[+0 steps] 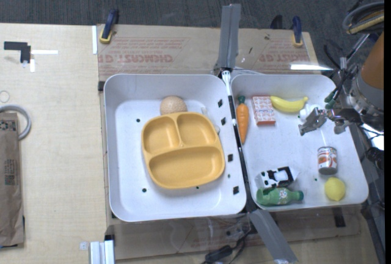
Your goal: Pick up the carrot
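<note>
The carrot (242, 121) lies in the right bin (287, 162), pressed close along the bin's left wall, just beside the divider between the two bins. Its green top points toward the far edge and its thin tip points toward the near edge. A small red and white box (263, 110) lies just beside it on the right, near the green top.

The gripper (313, 120) hangs over the right part of the same bin, well apart from the carrot. It holds nothing. I cannot tell from this view if it stands wide or narrow, because the metal parts are small and blurred.

Several things could go wrong, in my judgement. The carrot is so close to the wall that one side of the gripper may hit the rim or the wall on the way down, and then it closes on nothing. If the gripper comes down near the green top, it may catch the box instead, or push it against the carrot. The carrot is round and tapered, so a grip near the thin tip may slip off. The banana (289, 103) lies between the gripper and the carrot, toward the far side, and a low path may knock it.
</note>
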Robot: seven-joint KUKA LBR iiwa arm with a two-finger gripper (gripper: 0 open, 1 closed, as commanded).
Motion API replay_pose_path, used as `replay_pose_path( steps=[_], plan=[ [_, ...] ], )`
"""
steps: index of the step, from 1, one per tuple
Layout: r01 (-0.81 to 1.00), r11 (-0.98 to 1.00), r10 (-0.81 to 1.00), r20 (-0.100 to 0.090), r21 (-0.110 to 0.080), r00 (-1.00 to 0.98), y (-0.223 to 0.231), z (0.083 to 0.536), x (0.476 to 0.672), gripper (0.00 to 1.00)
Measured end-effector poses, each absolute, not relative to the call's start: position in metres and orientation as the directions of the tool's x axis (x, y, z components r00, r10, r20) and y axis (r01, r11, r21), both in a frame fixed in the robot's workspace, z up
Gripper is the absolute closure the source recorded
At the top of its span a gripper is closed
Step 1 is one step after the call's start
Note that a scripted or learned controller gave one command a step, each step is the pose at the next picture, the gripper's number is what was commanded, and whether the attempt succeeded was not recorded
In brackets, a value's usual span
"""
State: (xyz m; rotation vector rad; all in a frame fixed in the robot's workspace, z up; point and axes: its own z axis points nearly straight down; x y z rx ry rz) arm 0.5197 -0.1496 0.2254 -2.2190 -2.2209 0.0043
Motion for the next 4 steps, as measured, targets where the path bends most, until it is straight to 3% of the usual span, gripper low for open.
replay_pose_path(
  steps=[1, 2, 3, 4],
  plan=[
    [0.999, -0.043, 0.999, 0.0, -0.004, 0.043, -0.137, 0.108, 0.488, 0.0],
    [1.0, 0.025, 1.0, 0.0, -0.001, -0.025, -0.122, 0.091, 0.514, 0.0],
    [1.0, 0.025, 1.0, -0.001, -0.002, -0.025, -0.123, 0.091, 0.514, 0.0],
    [0.999, 0.045, 0.999, 0.0, -0.004, -0.045, -0.094, 0.091, 0.49, 0.0]
  ],
)
